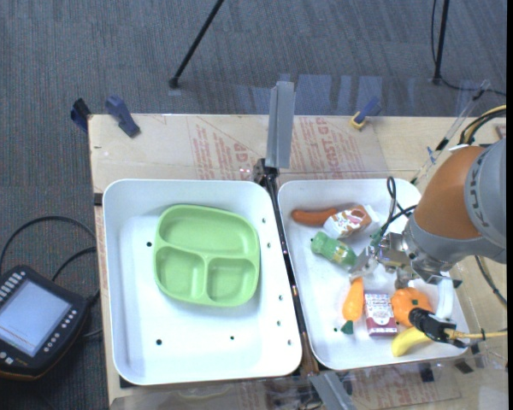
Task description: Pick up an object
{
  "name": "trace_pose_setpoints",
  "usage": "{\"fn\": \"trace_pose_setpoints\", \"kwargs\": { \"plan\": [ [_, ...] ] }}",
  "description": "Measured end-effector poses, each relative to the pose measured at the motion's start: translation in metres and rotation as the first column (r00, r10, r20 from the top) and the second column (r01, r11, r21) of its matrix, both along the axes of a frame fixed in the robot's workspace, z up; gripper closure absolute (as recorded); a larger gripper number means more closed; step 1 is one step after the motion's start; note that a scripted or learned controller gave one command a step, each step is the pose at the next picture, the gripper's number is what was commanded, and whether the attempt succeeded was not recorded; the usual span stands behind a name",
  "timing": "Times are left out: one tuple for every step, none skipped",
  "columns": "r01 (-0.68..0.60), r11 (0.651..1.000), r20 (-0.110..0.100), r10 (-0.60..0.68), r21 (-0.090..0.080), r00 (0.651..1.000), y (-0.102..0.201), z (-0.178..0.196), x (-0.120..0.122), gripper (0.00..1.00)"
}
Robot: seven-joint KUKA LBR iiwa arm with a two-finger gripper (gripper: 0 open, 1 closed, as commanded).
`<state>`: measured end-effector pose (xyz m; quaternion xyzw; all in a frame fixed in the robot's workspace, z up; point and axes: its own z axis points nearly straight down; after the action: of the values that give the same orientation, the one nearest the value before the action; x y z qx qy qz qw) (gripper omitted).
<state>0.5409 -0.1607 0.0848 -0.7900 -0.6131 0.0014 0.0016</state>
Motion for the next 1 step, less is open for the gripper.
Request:
{"fn": "trace_pose_setpoints", "kwargs": {
  "plan": [
    [-0.017,1.000,-0.004,0.017,0.003,1.000,0.0045,-0.0006,-0.0104,0.00]
  ]
}}
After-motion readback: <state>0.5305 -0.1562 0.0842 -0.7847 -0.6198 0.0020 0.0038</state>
